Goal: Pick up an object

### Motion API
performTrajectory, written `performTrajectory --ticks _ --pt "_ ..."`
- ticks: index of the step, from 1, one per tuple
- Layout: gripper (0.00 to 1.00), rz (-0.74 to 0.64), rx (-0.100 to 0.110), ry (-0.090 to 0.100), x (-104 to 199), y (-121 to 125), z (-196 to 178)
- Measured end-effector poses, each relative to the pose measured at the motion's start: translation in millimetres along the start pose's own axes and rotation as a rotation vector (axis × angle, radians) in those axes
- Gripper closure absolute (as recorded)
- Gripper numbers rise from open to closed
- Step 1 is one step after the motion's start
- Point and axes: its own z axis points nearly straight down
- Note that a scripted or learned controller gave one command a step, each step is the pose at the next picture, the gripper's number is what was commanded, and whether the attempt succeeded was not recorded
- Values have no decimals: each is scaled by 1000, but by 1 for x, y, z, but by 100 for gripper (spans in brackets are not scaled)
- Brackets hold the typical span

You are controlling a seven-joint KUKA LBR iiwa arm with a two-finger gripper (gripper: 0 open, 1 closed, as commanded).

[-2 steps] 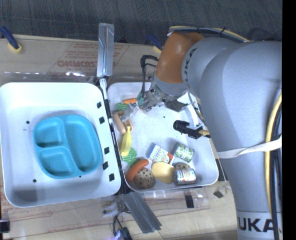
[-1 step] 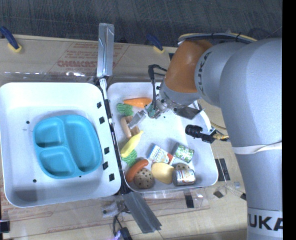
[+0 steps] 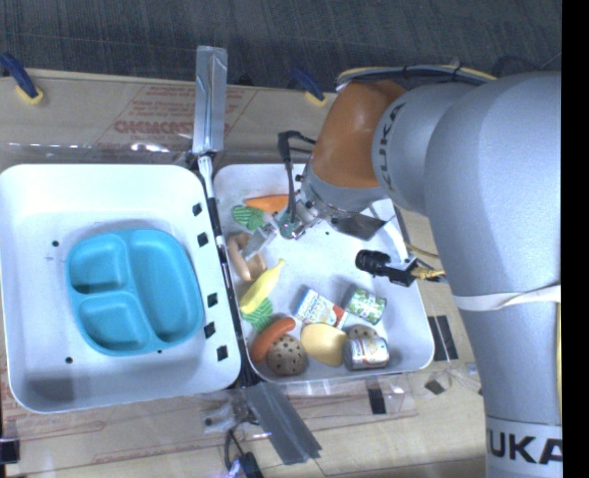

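Observation:
My gripper (image 3: 288, 227) hangs low over the far left part of the right bin (image 3: 414, 317), under the orange wrist band. Right beside it lie an orange carrot (image 3: 266, 204) and a green leafy toy (image 3: 245, 216). Below these are a brown sausage-like piece (image 3: 239, 257) and a yellow corn cob (image 3: 261, 285). Along the bin's near side sit a red-orange piece (image 3: 272, 333), a brown speckled cookie (image 3: 286, 356), a yellow lemon (image 3: 323, 344), a small carton (image 3: 318, 308), a green can (image 3: 365, 306) and a silver can (image 3: 367, 351).
The left bin (image 3: 25, 207) holds a blue divided plate (image 3: 133, 290). A metal divider (image 3: 210, 98) runs between the bins. The grey arm (image 3: 473, 187) covers the right bin's far right corner. A black part (image 3: 374, 262) juts over the bin's right side.

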Motion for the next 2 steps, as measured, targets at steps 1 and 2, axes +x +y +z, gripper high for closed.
performTrajectory --ticks 1,2 --pt "0 84 -10 -6 40 13 -105" --pt "0 525 2 1 -5 -42 -91"
